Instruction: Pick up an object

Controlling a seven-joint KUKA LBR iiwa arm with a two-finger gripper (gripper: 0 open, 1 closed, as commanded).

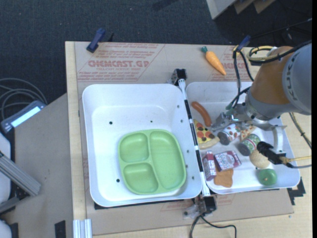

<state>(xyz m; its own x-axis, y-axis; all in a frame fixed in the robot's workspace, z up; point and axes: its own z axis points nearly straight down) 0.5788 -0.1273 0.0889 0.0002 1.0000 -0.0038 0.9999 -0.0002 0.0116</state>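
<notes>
Metal two-finger gripper sits low in the right white bin, among crowded toy food. Jaw state: cannot tell. Nearest candidate, a small grey-and-white can, lies at its five o'clock. Risk: neighbouring items deflect the grasp.

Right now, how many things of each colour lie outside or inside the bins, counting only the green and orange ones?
Green: 2, the divided plate and the small round fruit.
Orange: 2, the carrot and the flat orange piece.
Total: 4.

The claw hangs low in the right bin beside the pizza slice.
</notes>
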